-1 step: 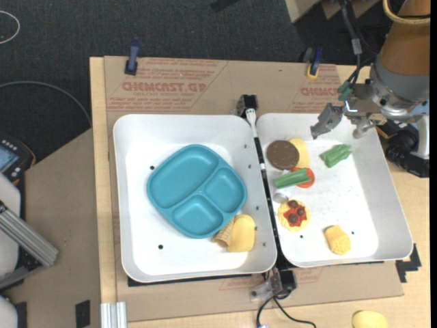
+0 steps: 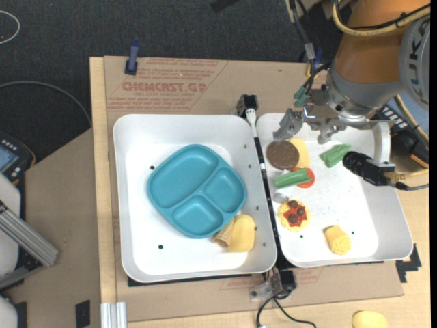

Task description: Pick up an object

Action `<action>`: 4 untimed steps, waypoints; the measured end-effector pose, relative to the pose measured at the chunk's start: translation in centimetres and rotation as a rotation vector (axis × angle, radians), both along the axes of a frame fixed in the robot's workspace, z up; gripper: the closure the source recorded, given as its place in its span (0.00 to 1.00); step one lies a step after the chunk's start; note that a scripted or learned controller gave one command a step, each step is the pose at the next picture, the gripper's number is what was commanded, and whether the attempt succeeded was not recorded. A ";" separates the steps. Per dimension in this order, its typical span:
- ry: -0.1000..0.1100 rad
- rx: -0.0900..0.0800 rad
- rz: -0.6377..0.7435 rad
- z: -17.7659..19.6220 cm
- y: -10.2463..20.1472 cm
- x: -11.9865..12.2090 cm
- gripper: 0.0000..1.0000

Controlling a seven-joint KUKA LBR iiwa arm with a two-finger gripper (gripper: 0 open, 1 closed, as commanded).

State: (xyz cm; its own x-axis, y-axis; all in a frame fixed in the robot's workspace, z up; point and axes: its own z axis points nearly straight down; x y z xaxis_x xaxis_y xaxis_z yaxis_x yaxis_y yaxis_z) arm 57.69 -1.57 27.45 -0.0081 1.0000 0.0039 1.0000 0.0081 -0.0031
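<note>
Pick not done: claw (image 2: 311,118) hangs over the right bin's (image 2: 382,241) far end, finger state can't tell, nothing visibly held, brown patty (image 2: 282,155) lies just below it.

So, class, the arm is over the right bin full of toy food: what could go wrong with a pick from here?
1. Crowding: the gripper hangs just above the brown round patty, which overlaps a yellow slice and lies close to the green bean pod. Closing might catch two items or nudge one aside.
2. The patty lies close to the white right bin's wall, so a finger could strike the rim.
3. The patty looks flat and may slip out.
</note>
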 end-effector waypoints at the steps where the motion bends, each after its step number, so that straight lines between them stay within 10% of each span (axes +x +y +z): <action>1: -0.004 -0.003 -0.008 1.1 -0.5 0.1 1.00; 3: -0.005 0.000 0.002 5.6 15.5 -10.0 1.00; 4: -0.020 0.002 -0.006 18.8 15.5 -9.7 1.00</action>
